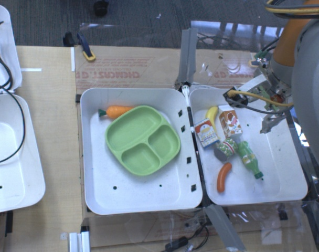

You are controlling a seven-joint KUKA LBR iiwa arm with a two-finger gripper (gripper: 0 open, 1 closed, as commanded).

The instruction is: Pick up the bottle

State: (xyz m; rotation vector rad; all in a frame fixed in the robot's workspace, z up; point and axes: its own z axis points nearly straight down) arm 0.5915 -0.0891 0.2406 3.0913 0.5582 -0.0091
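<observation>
The green bottle (248, 158) lies on its side in the right bin (283, 185), its cap pointing toward the front right. Its other end touches a grey can (225, 149). My gripper (269, 124) hangs over the right part of that bin, up and to the right of the bottle and apart from it. Nothing shows in its grasp. The arm's wrist, with yellow and black cables, sits above it near the bin's back edge.
Also in the right bin are a banana (212, 114), two small cartons (206, 132) (230, 123) and a red sausage (223, 177). In the left bin (96, 182) lie a green divided plate (142, 139) and a carrot (117, 111).
</observation>
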